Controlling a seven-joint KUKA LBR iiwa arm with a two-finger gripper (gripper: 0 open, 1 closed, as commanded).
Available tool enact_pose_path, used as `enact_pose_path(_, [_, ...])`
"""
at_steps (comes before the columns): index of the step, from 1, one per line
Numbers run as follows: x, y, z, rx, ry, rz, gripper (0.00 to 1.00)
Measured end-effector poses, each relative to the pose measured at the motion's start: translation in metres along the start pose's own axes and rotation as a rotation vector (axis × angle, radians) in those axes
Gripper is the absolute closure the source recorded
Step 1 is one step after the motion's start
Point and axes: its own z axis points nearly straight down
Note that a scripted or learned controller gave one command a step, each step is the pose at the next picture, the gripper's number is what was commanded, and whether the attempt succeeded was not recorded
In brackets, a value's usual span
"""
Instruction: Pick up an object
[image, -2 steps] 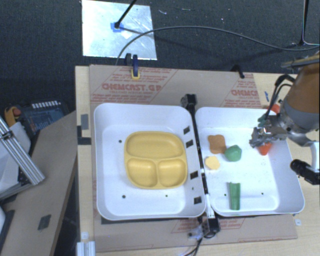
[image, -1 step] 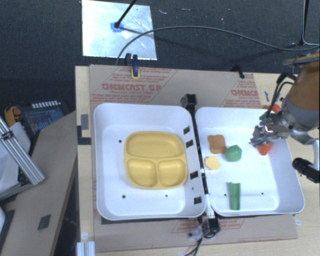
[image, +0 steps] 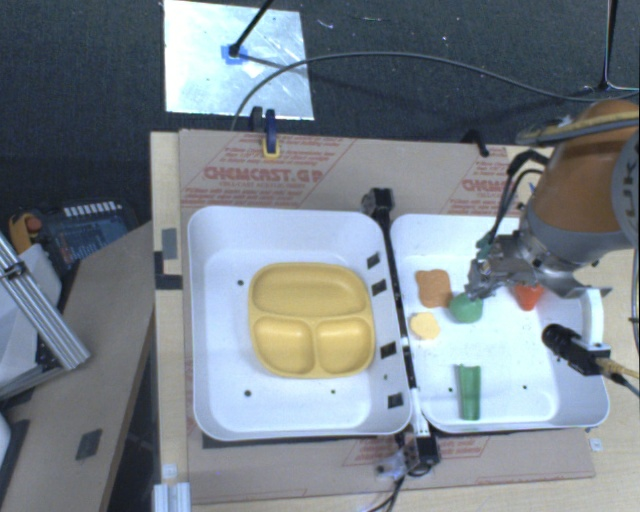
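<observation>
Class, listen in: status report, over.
End effector low in right bin, at green round piece. Grasp unconfirmed. Orange piece and tan slice close by.

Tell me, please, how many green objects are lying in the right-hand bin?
2. A green round piece lies mid-bin, just under the gripper, and a green stick-shaped piece lies near the front edge. The arm covers the bin's far right, so another could be hidden there.

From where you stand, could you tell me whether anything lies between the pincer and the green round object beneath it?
Nothing visible does: the pincer sits directly over the green round object in the right bin.
</observation>
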Motion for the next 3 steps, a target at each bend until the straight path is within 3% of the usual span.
enact_pose_path(3, [0.165,-0.012,0.002,0.0,0.001,-0.002,1.0])
